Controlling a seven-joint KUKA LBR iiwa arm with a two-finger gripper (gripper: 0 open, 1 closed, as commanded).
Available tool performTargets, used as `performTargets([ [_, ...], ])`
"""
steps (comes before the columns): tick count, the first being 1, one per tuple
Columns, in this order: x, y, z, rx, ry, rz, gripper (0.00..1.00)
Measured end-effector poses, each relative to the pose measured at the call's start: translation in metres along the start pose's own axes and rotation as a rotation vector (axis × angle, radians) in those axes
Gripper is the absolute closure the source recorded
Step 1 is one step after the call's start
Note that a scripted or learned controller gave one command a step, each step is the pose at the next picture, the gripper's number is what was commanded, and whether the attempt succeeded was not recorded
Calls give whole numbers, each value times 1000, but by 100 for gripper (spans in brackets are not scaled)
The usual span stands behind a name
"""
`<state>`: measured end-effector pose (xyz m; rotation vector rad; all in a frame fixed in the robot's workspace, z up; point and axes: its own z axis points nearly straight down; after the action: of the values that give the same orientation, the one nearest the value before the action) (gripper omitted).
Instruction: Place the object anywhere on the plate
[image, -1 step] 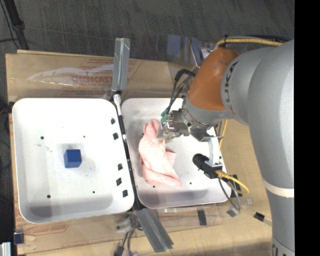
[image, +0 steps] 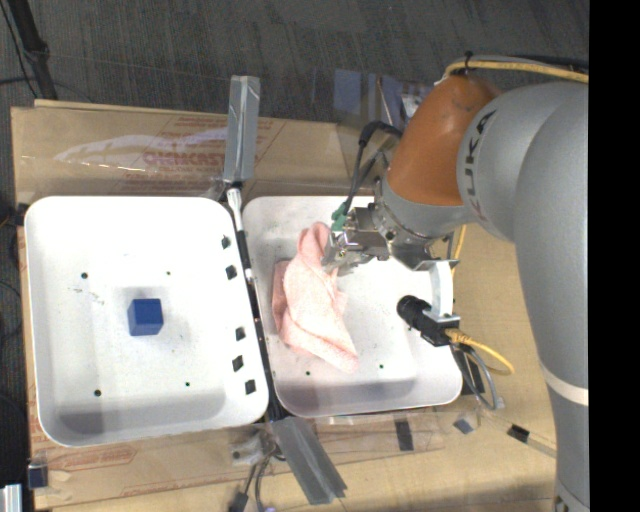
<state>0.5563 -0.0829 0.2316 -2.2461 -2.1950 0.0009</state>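
A crumpled pink cloth (image: 312, 305) lies in the right bin (image: 400, 385), stretched from near the bin's middle up toward its far edge. Its upper end rises to a peak right at my gripper (image: 340, 250), which hangs low over the bin and is shut on that corner of the cloth. The grey arm with its orange band (image: 440, 140) reaches in from the right and hides the bin's far right corner. A small blue cube (image: 146, 316) rests on the floor of the left bin (image: 60, 400), well away from the gripper.
A black cable fitting with a yellow lead (image: 430, 322) sticks out of the arm over the right bin's right side. The ridge between the two bins (image: 243, 300) carries several black clips. Brown cardboard (image: 120, 150) lies behind the bins.
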Motion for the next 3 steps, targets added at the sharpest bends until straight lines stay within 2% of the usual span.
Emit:
performTargets([
  [2,105,-15,6,2,-1,-814,100],
  [3,157,-34,-4,1,-1,-1221,100],
])
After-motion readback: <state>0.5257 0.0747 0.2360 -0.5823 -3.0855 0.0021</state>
